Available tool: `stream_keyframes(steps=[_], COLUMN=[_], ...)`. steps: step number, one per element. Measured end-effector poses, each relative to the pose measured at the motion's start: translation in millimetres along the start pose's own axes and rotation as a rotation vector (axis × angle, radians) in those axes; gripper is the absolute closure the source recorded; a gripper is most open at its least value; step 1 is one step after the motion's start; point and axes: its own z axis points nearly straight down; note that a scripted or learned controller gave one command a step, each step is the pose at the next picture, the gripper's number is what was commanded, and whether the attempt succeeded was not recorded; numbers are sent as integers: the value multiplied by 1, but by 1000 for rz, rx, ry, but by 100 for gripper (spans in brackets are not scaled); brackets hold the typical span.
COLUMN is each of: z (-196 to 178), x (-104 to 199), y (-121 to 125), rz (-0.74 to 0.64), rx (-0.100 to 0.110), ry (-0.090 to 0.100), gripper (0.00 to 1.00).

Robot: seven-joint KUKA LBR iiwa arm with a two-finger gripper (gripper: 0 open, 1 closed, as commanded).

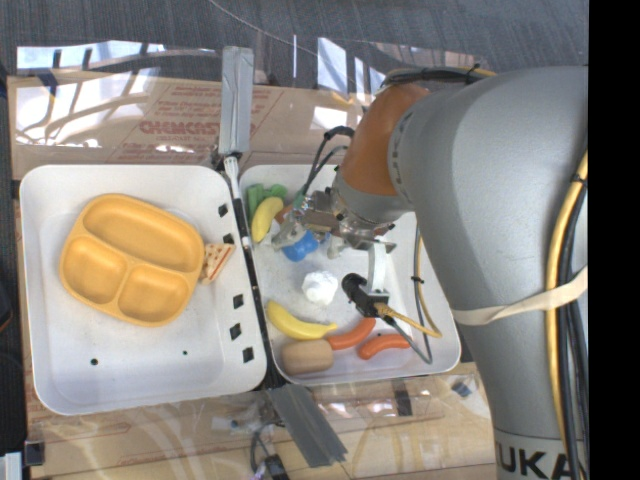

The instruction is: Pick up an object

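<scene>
The left bin (40, 268) holds a yellow divided plate (130, 258) lying toward its left and far side, with bare white floor open along the bin's near edge and near-right corner. A small waffle-patterned cracker (216, 260) rests against the plate's right rim, close to the bin's right wall. Past the divider, the right bin (440, 353) is crowded. A green piece (259, 200) and a short yellow piece (264, 218) sit at its far-left corner, the yellow one running from far to near along the left wall. A blue object (299, 247) lies just right of them, directly under the end effector (312, 223), which hangs over the bin's far-left part; whether its fingers are parted or closed cannot be told, and nothing is seen between them. A white lump (320, 287) sits near the bin's middle with a little free floor around it. A yellow banana (297, 321) lies by the left wall, its long axis running from the wall toward the near-right. A tan potato-like piece (306, 356) sits at the near edge, and two orange-red sausages (368, 340) lie beside it, long axes running left to right. The grey arm (500, 218) covers the bin's right side.
</scene>
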Motion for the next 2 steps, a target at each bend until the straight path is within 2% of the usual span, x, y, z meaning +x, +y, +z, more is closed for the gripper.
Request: stream_keyframes(steps=[1, 2], z=[-4, -95], x=[-1, 17], y=[-2, 26], rz=[-6, 5], rx=[12, -6], ry=[-2, -1], gripper=[100, 100])
